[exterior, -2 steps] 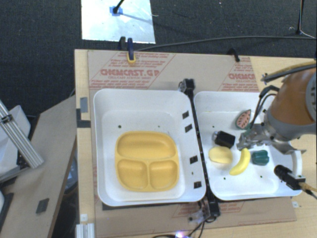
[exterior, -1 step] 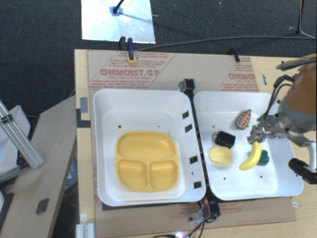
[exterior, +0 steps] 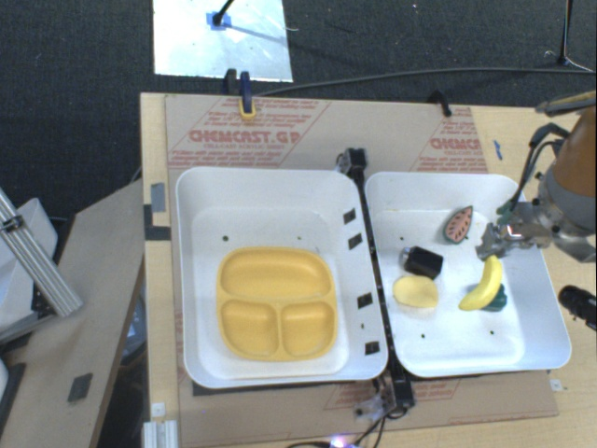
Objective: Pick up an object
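1. While the gripper [exterior: 494, 242] hovers over the right bin [exterior: 550, 343], its fingers' state I cannot tell
2. Banana [exterior: 482, 286] lies just below it, beside a yellow lump [exterior: 416, 292]

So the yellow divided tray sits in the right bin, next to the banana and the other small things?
Not quite. The camera view shows the yellow divided tray in the left bin. The banana and the other small things lie in the right bin, where the tool is.
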You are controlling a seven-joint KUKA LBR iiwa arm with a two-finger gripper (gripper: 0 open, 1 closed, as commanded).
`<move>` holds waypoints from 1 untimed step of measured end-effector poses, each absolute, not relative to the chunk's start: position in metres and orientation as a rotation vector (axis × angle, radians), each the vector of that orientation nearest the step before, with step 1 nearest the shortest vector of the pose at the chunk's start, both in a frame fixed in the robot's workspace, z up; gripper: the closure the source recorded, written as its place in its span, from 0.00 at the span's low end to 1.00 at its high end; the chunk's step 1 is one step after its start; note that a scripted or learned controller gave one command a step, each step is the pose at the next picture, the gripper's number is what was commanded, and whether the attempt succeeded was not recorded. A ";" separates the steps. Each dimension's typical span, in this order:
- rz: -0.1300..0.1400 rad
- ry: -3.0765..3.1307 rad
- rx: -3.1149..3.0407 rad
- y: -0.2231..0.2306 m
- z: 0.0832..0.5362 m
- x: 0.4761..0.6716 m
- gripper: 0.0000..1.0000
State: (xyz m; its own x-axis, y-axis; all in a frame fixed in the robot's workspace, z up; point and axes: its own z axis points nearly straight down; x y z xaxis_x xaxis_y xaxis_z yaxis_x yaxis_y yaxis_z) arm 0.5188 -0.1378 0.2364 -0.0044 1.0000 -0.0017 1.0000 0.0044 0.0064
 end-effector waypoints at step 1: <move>0.004 2.233 2.210 -0.080 0.227 0.531 1.00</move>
State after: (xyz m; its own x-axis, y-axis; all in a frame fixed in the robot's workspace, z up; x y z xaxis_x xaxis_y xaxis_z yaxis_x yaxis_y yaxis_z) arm 0.5309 -0.0796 0.2265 -0.0103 0.9999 0.0021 0.9999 0.0103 0.0016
